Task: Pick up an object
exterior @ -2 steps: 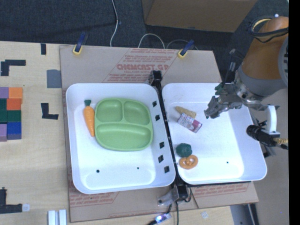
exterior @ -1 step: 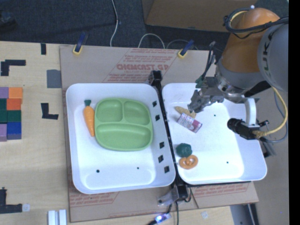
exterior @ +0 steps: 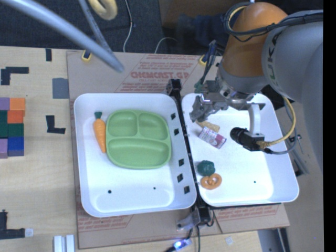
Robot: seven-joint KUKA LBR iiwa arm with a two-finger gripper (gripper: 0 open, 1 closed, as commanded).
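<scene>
Camera view looks down on two white bins side by side, the left bin [exterior: 89,193] and the right bin [exterior: 273,190], sharing a dark divider down the middle. Grey arm [exterior: 294,46] with its orange band [exterior: 254,33] reaches in from three o'clock and hangs over the right bin's upper left part. Its gripper [exterior: 202,112] sits near the bin's ten o'clock corner, close to the divider; whether anything lies between the fingers, or how far apart they stand, cannot be told from this angle. Just beside the gripper toward five o'clock lies a small pink and white packet [exterior: 211,136], with a tan piece [exterior: 211,125] touching its upper edge. Nearer six o'clock in the same bin sit a teal lump [exterior: 206,167] and, just below it, an orange ring-shaped toy [exterior: 212,181]. Left bin holds a green divided plate [exterior: 139,139] at its centre and a toy carrot [exterior: 100,133] just beside the plate at nine o'clock.
</scene>
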